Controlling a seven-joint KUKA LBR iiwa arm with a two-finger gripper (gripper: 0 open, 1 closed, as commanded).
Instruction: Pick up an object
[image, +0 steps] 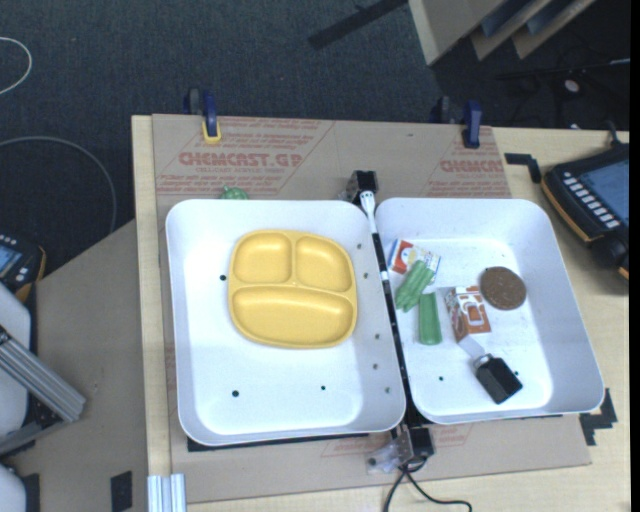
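The right bin holds several small things. Two green cylinders lie near its left side, one tilted against the other. A red and white packet sits above them. A brown round disc lies toward the right. Beside it is a small red and white box. A black block with a grey tip rests near the front of the bin.
The left bin bears a yellow divided plate in its upper middle. A tablet-like pendant lies off the bench at the right. Blue clamps hold the board at the back.
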